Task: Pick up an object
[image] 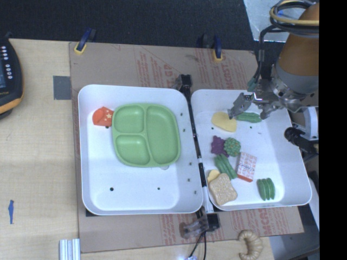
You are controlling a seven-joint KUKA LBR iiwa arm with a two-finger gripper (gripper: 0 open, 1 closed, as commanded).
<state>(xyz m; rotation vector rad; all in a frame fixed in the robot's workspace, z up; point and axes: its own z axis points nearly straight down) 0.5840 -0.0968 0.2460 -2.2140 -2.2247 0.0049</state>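
Gripper (250, 108) hangs over the far side of the right bin (293, 199), jaws spread wide with nothing clamped, straddling a green pickle (250, 117) beside the yellow piece (224, 122), so it looks mid-grab, needing to drop and squeeze.

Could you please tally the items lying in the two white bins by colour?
Green: 5 (plate, pickle, broccoli, bean pod, peas)
Yellow: 2 (wedge, chunk)
Red or orange: 2 (red toy, carton)
Purple: 1 (grapes)
Tan: 1 (bread)
Total: 11
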